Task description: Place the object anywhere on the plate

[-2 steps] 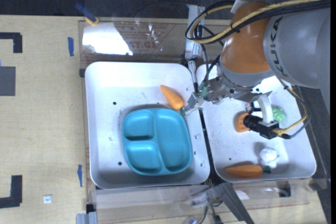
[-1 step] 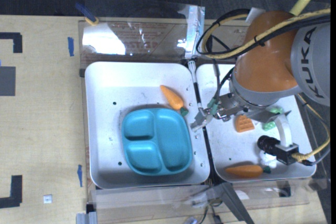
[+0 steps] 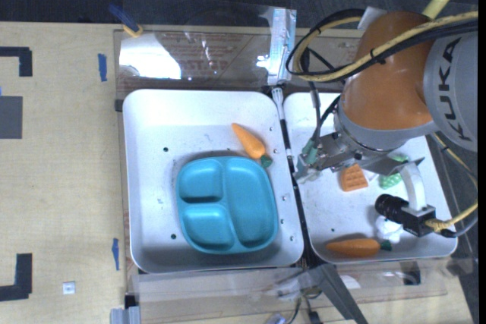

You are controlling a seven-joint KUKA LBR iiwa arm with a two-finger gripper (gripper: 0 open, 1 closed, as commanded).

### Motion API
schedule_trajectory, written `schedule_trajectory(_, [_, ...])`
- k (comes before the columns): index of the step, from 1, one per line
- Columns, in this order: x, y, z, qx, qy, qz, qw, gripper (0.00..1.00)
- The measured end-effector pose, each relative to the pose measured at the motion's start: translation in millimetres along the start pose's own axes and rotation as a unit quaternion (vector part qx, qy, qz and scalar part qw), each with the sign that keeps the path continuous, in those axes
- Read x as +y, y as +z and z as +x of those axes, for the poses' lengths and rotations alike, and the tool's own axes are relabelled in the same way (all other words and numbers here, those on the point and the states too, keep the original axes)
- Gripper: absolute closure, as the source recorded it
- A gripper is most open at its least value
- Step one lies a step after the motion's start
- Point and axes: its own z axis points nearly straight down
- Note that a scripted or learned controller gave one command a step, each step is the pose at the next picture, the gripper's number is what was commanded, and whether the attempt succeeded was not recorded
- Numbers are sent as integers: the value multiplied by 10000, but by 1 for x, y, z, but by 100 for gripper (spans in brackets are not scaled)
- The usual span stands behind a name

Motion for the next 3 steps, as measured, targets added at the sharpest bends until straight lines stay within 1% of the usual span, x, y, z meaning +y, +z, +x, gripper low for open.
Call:
schedule_trajectory(1, [0,0,0,0,2,3,10000,0])
schedule_trajectory(2, [14,79,94,-5,1761,5,9844,0])
schedule_trajectory(3, [18,-69,101,-4,1973,-55,9803,0])
